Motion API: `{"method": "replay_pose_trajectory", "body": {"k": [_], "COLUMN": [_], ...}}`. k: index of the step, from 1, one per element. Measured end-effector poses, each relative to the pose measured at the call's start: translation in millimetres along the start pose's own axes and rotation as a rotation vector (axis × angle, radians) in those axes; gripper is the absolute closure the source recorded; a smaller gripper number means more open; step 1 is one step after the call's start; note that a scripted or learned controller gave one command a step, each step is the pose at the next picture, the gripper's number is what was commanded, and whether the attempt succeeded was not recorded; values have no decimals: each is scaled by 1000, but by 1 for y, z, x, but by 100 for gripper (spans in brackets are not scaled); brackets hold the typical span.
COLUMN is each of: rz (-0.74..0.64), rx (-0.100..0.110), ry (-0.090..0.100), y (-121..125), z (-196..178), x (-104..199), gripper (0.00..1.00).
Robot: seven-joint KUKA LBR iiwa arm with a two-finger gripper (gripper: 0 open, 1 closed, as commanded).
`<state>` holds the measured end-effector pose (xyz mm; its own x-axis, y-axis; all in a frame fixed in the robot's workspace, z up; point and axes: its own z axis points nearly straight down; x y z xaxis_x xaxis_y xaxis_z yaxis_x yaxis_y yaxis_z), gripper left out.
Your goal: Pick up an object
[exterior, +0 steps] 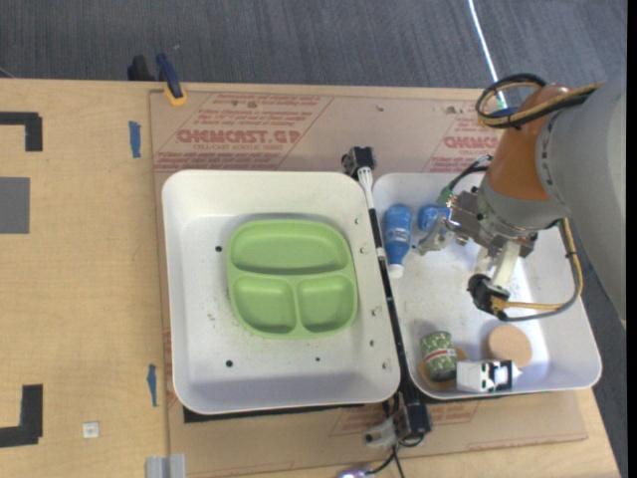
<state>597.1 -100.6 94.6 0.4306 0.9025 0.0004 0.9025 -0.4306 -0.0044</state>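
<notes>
In the right bin [557, 366] a blue bottle with a white cap [397, 233] lies against the left wall. A small blue object [431, 216] rests just right of it. My gripper [445, 232] hangs over the bin's upper middle, right beside the small blue object, with the grey wrist partly hiding it. Near the bin's front edge are a green can [436, 351], a tan round object [510, 344] and a black-and-white object [485, 374]. Nothing visibly sits in the gripper.
The left bin [189, 267] holds a green divided plate [293, 275]. A black clamp bar [378, 267] runs between the two bins. Cables [537, 307] loop off the wrist over the right bin.
</notes>
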Motion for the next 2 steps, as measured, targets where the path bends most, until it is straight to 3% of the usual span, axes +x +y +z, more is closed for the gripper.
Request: {"method": "replay_pose_trajectory", "body": {"k": [1,2], "rz": [-116,-320], "rx": [-2,-7], "ry": [-1,-2], "y": [-34,29], "z": [-28,-3], "x": [-96,-87], "gripper": [0,0]}}
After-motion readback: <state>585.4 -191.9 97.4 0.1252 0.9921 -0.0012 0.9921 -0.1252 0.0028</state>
